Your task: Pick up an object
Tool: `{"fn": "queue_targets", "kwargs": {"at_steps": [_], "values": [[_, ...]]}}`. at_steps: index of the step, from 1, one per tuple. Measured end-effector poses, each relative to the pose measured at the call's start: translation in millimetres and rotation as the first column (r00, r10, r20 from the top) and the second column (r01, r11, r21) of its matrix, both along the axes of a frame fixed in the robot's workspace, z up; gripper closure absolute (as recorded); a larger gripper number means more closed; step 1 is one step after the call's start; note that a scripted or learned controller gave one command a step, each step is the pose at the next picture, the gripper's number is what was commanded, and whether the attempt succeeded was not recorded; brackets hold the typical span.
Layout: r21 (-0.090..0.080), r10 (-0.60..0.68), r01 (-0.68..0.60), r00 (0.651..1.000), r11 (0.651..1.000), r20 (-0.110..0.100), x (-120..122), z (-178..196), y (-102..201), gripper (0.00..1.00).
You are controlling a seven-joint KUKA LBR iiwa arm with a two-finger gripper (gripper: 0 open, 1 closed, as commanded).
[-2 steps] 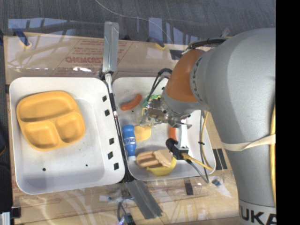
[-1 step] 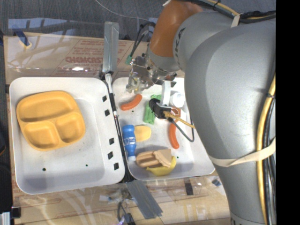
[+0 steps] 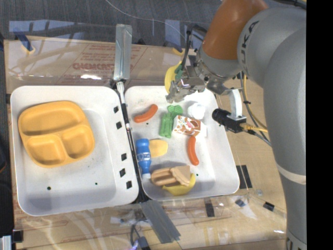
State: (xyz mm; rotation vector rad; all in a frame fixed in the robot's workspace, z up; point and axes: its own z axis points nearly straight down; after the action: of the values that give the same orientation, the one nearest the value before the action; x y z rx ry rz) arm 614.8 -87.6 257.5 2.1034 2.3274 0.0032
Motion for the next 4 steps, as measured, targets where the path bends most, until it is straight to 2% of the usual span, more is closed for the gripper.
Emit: {"fn": "queue_targets", "kwargs": {"at_steps": [1, 2, 3, 4], "values": [[0.000, -0.387, 0.387, 0.922, 0.922, -0.011, -11, -23, 13, 1.00], [-0.001, -0.387, 0.387, 0.922, 0.922, -0.015, 7, -57, 12, 1.00], [-0.001, -0.409, 0.409, 0.912, 0.912, -0.013, -1, -60, -1, 1.00], [0.000, -0.372, 0.372, 0.928, 0.928, -0.007, -6, -48, -41, 1.00]]}}
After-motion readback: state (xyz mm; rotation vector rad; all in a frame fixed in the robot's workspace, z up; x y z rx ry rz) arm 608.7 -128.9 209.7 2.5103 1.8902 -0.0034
